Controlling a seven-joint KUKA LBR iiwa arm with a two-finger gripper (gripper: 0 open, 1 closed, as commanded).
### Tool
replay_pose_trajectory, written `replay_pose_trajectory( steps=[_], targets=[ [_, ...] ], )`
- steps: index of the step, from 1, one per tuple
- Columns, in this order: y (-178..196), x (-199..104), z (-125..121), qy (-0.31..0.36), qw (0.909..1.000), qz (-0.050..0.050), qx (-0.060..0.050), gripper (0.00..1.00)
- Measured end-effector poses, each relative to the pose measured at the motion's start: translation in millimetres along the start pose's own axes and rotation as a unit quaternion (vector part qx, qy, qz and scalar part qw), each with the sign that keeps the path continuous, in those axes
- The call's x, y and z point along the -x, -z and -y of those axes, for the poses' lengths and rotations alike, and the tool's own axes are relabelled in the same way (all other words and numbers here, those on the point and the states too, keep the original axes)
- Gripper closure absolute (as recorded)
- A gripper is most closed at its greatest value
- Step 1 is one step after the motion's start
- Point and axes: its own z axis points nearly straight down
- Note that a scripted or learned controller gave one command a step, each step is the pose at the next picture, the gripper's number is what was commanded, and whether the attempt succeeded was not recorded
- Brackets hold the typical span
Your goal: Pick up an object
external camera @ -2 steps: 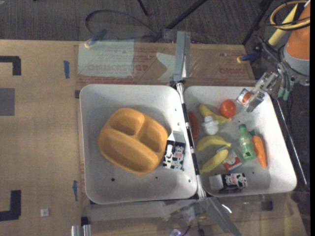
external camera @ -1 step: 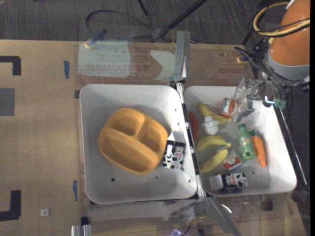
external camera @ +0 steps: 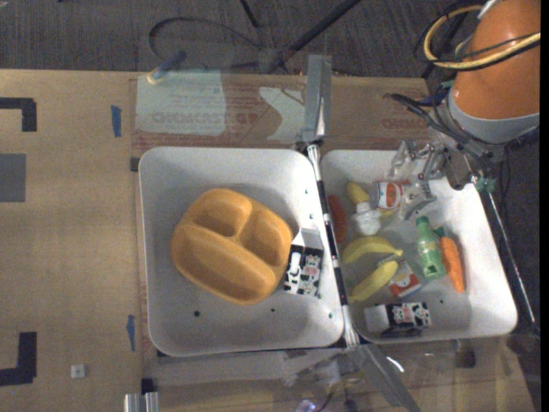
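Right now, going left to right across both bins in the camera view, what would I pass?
Yellow tray → cow-print carton → bananas → green bottle → carrot, with the gripper above the right bin.

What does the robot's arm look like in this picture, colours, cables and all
The arm comes in at the upper right as a rounded orange shell over a pale grey ring. Yellow and black cables loop around its left side. Below it hangs the gripper, a small, thin silvery metal piece with dark parts. It is too blurred to make out markings.
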Motion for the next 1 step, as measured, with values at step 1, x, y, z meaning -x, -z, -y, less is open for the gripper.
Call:
replay_pose_trajectory(
  steps=[1],
  targets=[
    [-27.7,-68.1,-63.9,0.056,0.9984,0.000,0.000,1.00]
  ],
)
